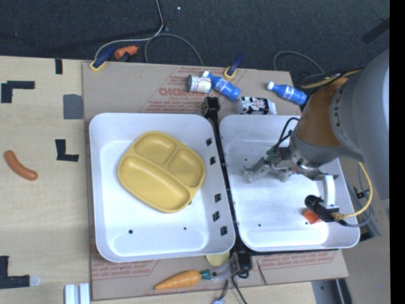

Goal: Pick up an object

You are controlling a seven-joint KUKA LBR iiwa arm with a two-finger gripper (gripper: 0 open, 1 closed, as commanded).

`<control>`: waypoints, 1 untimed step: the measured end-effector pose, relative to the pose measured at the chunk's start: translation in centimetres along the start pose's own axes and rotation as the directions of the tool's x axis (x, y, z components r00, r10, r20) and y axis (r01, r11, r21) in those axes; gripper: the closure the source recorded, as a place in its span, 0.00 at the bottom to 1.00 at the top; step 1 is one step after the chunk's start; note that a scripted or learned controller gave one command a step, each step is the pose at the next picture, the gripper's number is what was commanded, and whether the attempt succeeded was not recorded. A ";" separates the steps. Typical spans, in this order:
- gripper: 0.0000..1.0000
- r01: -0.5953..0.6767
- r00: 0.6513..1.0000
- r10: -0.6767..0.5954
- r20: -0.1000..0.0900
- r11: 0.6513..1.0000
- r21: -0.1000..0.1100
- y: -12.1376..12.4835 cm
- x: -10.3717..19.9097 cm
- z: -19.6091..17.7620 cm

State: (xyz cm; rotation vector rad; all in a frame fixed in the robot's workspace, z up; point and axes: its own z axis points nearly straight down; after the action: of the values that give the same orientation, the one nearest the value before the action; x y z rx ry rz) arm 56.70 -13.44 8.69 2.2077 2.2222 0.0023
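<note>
The big yellow plastic plate with three hollows (161, 170) lies in the middle of the left shallow white bin (104, 233). It is turned a bit, so its corners point at the bin's sides. The grey metal gripper (256, 170) is over in the right shallow white bin (278, 236), in its upper left part. It is well apart from the plate, and the wall between the two bins stands between them. I cannot tell if the gripper is open or closed. The grey arm with the orange band (342, 119) comes in from the right. Behind the bins, on the brown cardboard sheet (152, 87), lie a blue and white plastic bottle (226, 87) and a second blue and white bottle (288, 94). An orange toy carrot (179, 280) lies in front of the bins, and a small reddish toy sausage (20, 165) lies far off to the left on the pale wooden bench (38, 125).
</note>
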 end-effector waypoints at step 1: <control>0.00 -0.001 1.000 0.001 -0.003 1.000 0.002 6.1 3.1 0.1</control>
State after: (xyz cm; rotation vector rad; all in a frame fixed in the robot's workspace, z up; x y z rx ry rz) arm 62.74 -10.27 8.60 2.2117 2.2230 0.0034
